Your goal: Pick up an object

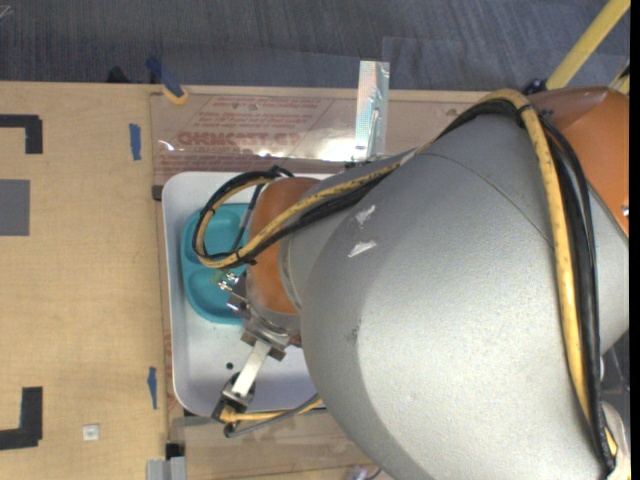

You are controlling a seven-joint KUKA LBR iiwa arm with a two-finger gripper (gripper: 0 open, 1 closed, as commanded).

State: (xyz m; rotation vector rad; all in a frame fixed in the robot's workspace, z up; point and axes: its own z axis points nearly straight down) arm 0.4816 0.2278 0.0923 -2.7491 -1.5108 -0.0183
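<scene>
Arm: From my remote station, the grey KUKA arm [450, 298] leans in over the white bin [195, 363], covering all but the bin's left part.
Wrist: The orange band [268, 268] sits directly above the bin's middle.
Gripper: The gripper [238, 290] is low inside the bin, at the object's right edge. I cannot tell whether it is open or closed, since the wrist hides it from me.
Object: A glossy turquoise plastic object [205, 278] lies in the bin, close to its left wall and toward its far end.
Look: I see a rounded outline, a raised rim, a smooth and shiny surface, and one colour throughout. Its right side disappears under the wrist.
Contact: I cannot tell whether the gripper touches the object.
Surroundings: A clear plastic sheet with red print [250, 133] lies just beyond the bin's far wall, on the brown cardboard bench top [80, 268].
</scene>
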